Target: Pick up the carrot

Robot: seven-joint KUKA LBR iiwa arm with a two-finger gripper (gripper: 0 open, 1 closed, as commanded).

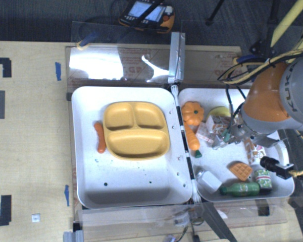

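Note:
The carrot (192,139) is orange with a green stub at its near end. It lies along the left wall of the right bin (283,188), just below a small orange pumpkin (192,113). My gripper (226,134) is low over the middle of the right bin, down among crumpled clear wrappers (211,130), a short way to the right of the carrot and apart from it. Nothing shows as held. The grey arm with its orange band (265,102) covers the bin's back right part.
The left bin (131,183) holds a yellow divided plate (136,130) and an orange sausage (100,137) beside it. In the right bin lie a waffle (240,170), a green bottle (240,188), a small can (263,178) and a yellow-green object (220,112).

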